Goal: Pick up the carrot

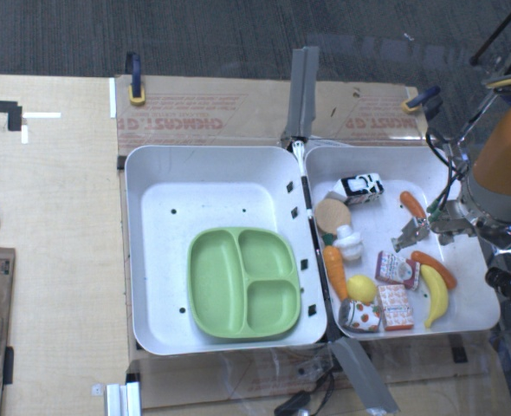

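Observation:
The carrot point(334, 271) is a long orange piece lying along the left wall of the right bin point(463, 323), just right of the divider, its length running front to back. A white object point(349, 244) touches its far end and a lemon point(361, 288) lies at its right. My gripper point(412, 234) hangs over the right half of the same bin, well to the right of the carrot. It looks open, with nothing between its fingers. The grey arm with its orange band point(507, 159) comes in from the right edge.
Around the gripper lie a small orange piece point(412, 204), a red-orange piece point(435, 267), a banana point(436, 297) and two pink cartons point(395, 269). A toy car point(360, 187) and a brown disc point(332, 215) sit farther back. The left bin point(152, 232) holds a green divided plate point(244, 281).

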Controlling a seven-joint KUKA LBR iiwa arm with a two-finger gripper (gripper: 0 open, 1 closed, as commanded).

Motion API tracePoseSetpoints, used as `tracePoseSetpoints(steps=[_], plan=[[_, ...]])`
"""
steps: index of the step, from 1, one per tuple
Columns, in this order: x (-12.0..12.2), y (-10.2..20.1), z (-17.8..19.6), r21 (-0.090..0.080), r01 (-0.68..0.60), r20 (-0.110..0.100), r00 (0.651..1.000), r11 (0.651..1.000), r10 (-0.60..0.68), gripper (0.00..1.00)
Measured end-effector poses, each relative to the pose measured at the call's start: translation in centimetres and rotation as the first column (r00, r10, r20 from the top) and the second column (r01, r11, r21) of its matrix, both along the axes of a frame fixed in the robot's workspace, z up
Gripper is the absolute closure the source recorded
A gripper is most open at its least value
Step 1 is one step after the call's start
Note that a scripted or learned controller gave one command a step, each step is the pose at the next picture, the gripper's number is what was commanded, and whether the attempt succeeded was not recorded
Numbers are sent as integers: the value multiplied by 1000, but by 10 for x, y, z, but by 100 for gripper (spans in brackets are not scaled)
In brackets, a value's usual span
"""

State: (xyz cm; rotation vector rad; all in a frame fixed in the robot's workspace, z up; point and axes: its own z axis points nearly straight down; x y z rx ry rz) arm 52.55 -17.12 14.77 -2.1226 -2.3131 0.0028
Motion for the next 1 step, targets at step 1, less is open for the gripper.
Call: tracePoseSetpoints(steps=[1], plan=[[32, 52, -57, 0, -31, 0, 1000, 1000, 31, 0]])
